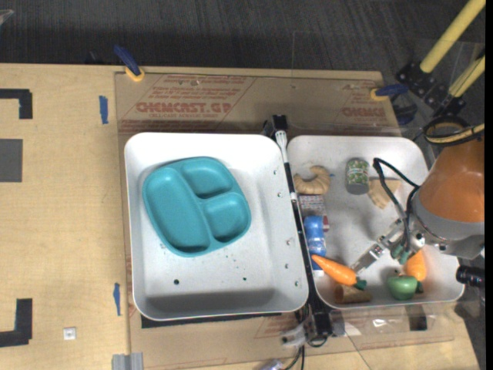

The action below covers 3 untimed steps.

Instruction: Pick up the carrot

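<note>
So two shallow white bins on the bench: left bin [154,230] has one teal three-section plastic plate [196,203], right bin [343,146] has the clutter. One orange toy carrot with a green stub [337,270] lies near that bin's front left corner. The gripper [367,257] sits just beside it, right of the carrot; can't tell how far apart the jaws are

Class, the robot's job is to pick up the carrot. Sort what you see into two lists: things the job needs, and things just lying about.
Needed for the job:
carrot
gripper

Just lying about:
teal divided plate
blue bottle
green can
green toy fruit
beige pastry
</note>
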Available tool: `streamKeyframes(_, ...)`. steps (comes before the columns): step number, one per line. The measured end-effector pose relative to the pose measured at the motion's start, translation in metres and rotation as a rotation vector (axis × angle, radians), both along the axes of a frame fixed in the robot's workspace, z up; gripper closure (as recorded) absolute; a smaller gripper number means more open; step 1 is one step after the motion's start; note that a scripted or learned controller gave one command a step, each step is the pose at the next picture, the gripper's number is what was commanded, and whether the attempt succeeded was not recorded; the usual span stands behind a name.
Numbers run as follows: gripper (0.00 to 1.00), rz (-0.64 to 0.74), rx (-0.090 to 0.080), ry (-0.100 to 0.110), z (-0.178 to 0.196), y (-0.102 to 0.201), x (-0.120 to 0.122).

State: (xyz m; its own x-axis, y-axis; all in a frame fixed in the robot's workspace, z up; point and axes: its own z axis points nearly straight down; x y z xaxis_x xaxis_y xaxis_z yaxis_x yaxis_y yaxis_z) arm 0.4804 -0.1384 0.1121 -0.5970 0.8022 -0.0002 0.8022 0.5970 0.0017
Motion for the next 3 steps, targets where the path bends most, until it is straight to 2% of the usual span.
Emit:
streamKeyframes(1, 0.00, 0.403, -0.005, -0.005, -0.022, -0.068, 0.001)
streamKeyframes(2, 0.00, 0.286, -0.002, -0.009, -0.023, -0.071, 0.002)
streamKeyframes(3, 0.00, 0.776, -0.008, -0.015, -0.023, -0.083, 0.005)
